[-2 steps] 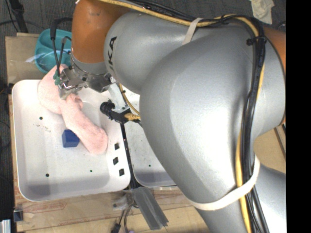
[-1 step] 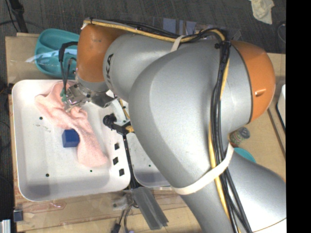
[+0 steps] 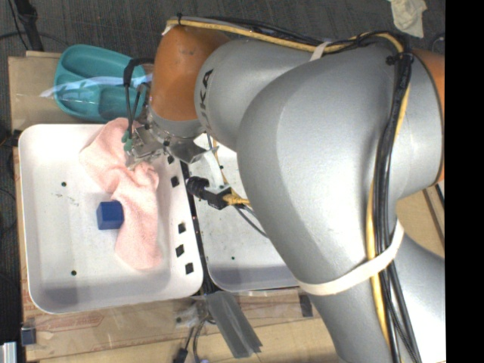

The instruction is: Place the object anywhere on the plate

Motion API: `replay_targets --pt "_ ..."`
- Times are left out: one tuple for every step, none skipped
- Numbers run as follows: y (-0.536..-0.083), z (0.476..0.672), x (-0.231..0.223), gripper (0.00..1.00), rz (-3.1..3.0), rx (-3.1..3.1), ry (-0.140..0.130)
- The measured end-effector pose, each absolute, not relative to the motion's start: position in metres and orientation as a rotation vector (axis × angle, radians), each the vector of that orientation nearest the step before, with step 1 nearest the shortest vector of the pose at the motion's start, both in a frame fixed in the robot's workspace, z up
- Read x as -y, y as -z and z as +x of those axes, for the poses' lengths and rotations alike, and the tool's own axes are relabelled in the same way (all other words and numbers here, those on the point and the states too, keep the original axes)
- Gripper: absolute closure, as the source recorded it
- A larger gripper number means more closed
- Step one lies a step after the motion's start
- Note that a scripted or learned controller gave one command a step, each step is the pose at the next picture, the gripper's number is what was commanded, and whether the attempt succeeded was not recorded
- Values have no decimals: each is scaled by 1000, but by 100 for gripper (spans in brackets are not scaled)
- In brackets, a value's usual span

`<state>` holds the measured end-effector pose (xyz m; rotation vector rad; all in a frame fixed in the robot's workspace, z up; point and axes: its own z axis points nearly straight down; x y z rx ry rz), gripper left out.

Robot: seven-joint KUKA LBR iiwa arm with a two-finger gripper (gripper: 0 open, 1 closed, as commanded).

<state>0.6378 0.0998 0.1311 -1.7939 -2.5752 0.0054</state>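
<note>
Blue cube (image 3: 110, 215) sits mid-bin beside the pink cloth (image 3: 136, 203) (gripper (image 3: 140, 148) state: cannot tell), bare floor leftward.

A pink cloth (image 3: 130, 195) lay crumpled in the left white bin (image 3: 45, 203), spread from the bin's upper middle down along its right wall, where it draped in a long fold. Behind that bin, on the bench's far left corner, sat a teal plastic scoop-like container (image 3: 94, 82), with a clear wrapper or bag against its left side. The right white bin (image 3: 249, 271) stood just beside the left one, their walls touching along a dark divider strip. On the dark floor at the upper right lay a crumpled pale rag (image 3: 404, 10), well apart from the bench
</note>
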Motion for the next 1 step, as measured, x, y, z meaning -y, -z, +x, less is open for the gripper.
replay_targets --pt "-161 594 -119 100 -1763 2598 -4"
